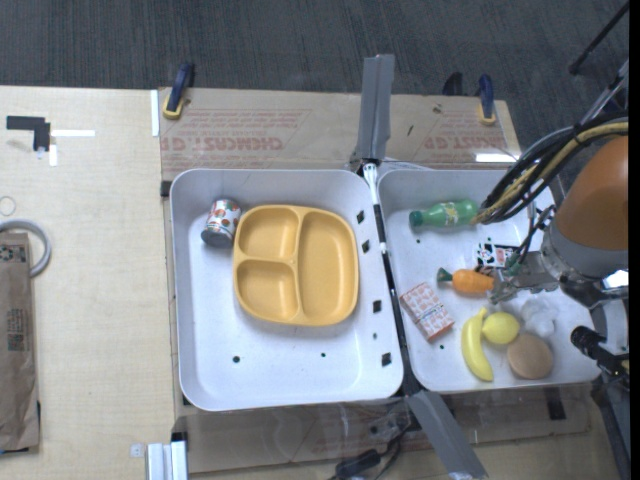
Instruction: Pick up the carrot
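Note:
The carrot [468,282] is small and orange with a green top pointing left. It lies in the middle of the right bin [430,376]. My gripper [508,284] is low in that bin, right at the carrot's right end and either touching it or very close to it. The grey wrist and the orange band [598,203] rise behind it to the right. The carrot's body shows in full and rests on the bin floor.
Around the carrot lie a green bottle [445,214], a small printed card [490,257], a pink box [427,311], a banana [475,349], a lemon [501,327] and a brown round fruit [530,358]. The left bin holds a yellow divided plate [297,264] and a can [221,221].

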Tool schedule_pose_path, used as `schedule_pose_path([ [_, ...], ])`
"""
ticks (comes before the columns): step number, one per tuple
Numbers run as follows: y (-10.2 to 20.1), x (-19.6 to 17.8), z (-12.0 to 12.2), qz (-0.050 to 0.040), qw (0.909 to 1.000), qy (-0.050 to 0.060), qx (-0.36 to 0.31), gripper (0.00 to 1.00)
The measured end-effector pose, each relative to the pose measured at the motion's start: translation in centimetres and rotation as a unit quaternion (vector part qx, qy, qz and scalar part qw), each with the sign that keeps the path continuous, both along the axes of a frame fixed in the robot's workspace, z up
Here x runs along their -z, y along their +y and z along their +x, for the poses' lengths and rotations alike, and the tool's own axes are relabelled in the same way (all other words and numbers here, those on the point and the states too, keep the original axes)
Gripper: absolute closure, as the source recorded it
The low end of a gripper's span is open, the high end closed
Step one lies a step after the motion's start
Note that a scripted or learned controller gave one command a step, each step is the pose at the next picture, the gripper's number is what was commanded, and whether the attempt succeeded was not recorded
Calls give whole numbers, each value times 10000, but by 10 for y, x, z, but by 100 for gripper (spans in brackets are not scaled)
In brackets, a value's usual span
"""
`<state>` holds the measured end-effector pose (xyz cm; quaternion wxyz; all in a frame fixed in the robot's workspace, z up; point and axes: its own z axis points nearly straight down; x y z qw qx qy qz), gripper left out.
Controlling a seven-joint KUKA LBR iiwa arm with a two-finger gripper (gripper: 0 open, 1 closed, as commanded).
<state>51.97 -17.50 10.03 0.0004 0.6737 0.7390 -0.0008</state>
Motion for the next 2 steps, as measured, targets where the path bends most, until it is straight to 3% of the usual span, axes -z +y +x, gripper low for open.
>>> schedule_pose_path([
  [1,-1,-9,0,-6,10000,-1,14,100],
  [2,-1,-9,0,-6,10000,0,11,0],
])
